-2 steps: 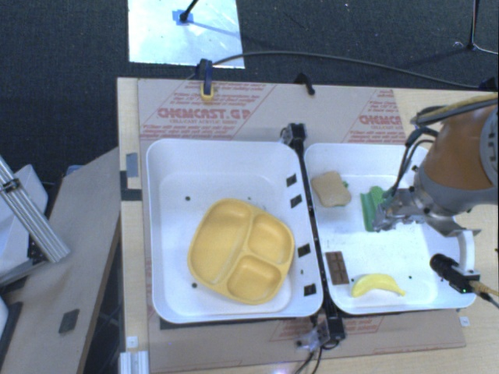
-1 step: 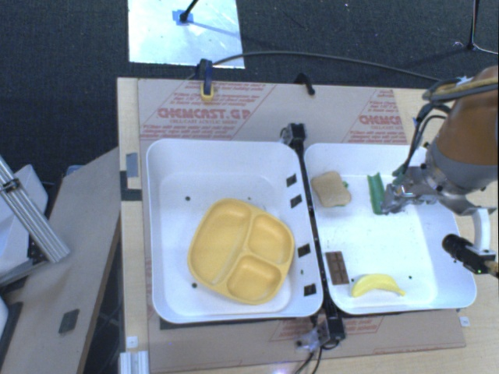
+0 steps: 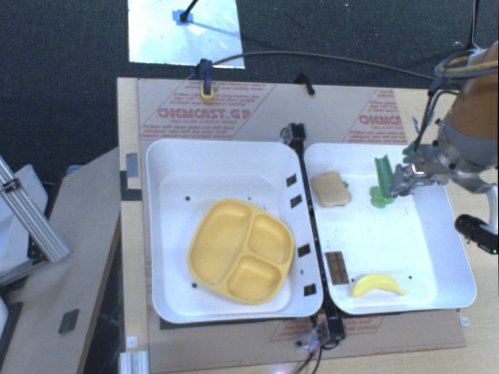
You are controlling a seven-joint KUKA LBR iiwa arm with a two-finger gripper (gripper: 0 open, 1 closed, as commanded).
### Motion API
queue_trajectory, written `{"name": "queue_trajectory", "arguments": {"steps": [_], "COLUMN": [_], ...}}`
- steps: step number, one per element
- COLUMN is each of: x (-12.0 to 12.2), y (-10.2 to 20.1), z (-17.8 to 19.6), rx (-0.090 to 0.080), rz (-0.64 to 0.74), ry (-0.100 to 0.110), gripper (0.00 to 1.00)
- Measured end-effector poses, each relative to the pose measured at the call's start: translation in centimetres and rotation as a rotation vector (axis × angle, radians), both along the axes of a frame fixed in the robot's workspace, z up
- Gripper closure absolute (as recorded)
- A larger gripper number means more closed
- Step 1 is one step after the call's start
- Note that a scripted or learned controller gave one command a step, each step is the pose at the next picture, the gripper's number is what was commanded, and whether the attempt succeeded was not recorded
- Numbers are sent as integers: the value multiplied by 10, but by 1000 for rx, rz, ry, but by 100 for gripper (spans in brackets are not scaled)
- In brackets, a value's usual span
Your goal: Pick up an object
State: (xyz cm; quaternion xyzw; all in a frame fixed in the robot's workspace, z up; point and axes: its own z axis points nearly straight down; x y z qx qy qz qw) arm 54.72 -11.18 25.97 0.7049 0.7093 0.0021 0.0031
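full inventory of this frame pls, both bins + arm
bins: 2, white, side by side on the bench
divided plate: 1, yellow, three compartments, left bin
bread slice: 1, tan, right bin, far left part
green object: 1, green, right bin, far side, by the gripper
brown bar: 1, brown, right bin, near left part
banana: 1, yellow, right bin, near edge
arm: 1, grey with orange band, from the right
gripper: 1, metallic, at the green object

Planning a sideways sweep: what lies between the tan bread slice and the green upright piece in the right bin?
Bare white bin floor separates the tan bread slice from the green upright piece, per the camera view.
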Motion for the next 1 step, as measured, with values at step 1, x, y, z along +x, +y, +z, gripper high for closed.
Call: {"name": "queue_trajectory", "arguments": {"steps": [1], "x": [-1], "y": [51], "z": [4], "rx": [3], "rz": [3], "ry": [4], "gripper": [100]}}
